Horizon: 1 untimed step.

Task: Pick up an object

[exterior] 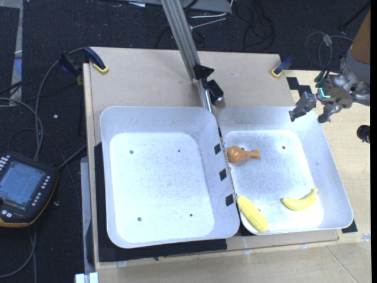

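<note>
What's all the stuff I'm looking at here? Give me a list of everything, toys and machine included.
white bins: 2, white, side by side on the bench.
drumstick toy: 1, orange-brown, right bin, near its left wall.
corn cob: 1, yellow, right bin, front left corner.
banana: 1, yellow, right bin, towards the front right.
bench: 1, pale wood, under both bins.
clamps: 2, blue and yellow, at the bench's far corners.
metal pole: 1, grey, slanting up from between the bins.
handheld controller: 1, grey and orange, on the floor at left.
gripper: 1, dark, fingers apart, above the right bin's far right corner, holding nothing.
</note>
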Available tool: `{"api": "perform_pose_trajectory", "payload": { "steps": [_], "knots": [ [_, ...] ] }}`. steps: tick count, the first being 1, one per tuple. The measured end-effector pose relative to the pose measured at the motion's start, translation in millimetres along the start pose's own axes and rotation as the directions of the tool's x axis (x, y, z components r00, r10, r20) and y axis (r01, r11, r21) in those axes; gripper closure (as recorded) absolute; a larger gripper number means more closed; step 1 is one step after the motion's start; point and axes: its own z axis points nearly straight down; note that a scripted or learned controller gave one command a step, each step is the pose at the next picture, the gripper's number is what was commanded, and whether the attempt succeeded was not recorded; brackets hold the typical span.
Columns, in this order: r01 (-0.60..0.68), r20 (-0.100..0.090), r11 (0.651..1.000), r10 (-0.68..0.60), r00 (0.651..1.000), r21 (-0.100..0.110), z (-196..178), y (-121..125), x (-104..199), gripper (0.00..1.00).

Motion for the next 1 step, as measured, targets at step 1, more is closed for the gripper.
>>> {"api": "perform_pose_trajectory", "payload": {
  "steps": [1],
  "knots": [
    [0.000, 0.000, 1.000, 0.000, 1.000, 0.000, 0.0, 0.0, 0.0, 0.00]
  ]
}}
